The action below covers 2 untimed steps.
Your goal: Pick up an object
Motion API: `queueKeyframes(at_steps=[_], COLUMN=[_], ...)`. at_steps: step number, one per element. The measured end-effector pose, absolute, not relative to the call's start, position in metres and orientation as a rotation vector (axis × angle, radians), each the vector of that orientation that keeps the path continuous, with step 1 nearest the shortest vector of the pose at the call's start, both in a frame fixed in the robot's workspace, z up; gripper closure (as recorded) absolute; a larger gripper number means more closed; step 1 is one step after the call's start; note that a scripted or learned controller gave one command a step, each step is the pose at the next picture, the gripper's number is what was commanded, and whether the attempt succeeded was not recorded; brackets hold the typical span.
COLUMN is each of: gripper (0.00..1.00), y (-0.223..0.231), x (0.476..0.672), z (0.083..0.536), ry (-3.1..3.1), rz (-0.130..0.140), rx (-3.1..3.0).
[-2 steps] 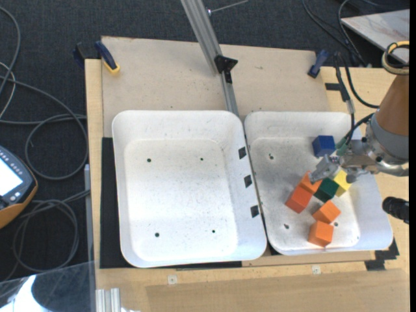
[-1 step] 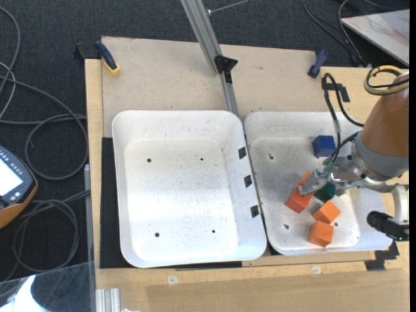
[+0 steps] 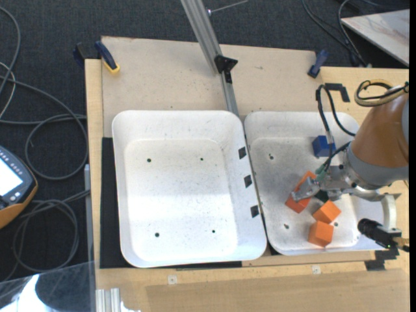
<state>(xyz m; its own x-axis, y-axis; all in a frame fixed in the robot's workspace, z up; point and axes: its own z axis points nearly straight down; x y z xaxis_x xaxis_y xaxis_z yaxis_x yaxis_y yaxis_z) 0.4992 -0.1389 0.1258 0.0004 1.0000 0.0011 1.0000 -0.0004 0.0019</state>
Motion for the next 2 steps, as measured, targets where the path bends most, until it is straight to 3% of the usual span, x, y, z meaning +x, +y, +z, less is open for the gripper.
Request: queueKeyframes(at_steps=[1, 2], gripper=[1.00, 1.00], y=[-0.139, -0.131], x=[0.501, 0.495], z=[0.138, 0.190], ry=[2.219, 2.220], rz=[0.008, 0.006], rx=[2.217, 2.216])
